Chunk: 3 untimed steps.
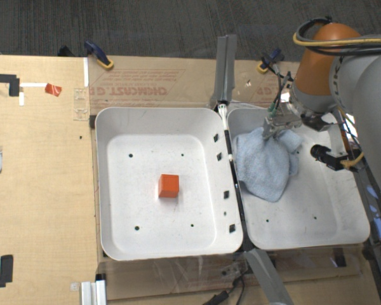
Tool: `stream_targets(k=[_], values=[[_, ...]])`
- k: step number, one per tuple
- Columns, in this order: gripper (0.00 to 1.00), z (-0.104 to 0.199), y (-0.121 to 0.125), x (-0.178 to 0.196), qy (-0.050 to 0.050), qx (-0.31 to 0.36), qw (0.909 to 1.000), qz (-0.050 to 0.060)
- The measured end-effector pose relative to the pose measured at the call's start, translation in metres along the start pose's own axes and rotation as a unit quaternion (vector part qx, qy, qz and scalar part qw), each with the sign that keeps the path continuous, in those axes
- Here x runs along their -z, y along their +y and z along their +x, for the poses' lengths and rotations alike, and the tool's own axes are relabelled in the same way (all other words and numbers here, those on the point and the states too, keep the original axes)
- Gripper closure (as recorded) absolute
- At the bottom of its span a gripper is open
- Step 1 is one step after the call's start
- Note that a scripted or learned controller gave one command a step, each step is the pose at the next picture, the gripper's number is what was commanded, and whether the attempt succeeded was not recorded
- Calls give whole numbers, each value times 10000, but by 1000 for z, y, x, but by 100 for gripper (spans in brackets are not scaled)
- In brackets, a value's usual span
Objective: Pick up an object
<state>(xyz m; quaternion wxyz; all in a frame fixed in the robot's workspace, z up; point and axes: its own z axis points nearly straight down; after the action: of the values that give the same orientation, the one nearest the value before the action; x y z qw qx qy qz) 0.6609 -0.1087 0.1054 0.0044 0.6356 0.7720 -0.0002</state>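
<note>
Because the gripper sits right on the far upper edge of the blue cloth in the right bin, the step in hand looks like a pinch on that cloth. Whether the claw is open or closed I cannot tell; the wrist hides it. To do this well, I judge it should bite a raised fold rather than flat fabric, then lift straight up so the cloth clears the bin wall without dragging.

The cloth is soft, crumpled, pale blue, bunched against the bin's left side. It will sag and may slip from a thin pinch. In the left bin rests a small orange block, hard and square-edged, well apart. Both bins are smooth white plastic with rounded corners.
</note>
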Motion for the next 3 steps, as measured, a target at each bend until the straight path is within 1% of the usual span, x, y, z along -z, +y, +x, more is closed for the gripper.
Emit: stream_targets(k=[1,2,3], values=[[100,-3,-4,104,19,-1407,9900,29],[100,59,10,108,17,-2335,9723,49],[100,60,9,92,13,-3315,9434,60]])
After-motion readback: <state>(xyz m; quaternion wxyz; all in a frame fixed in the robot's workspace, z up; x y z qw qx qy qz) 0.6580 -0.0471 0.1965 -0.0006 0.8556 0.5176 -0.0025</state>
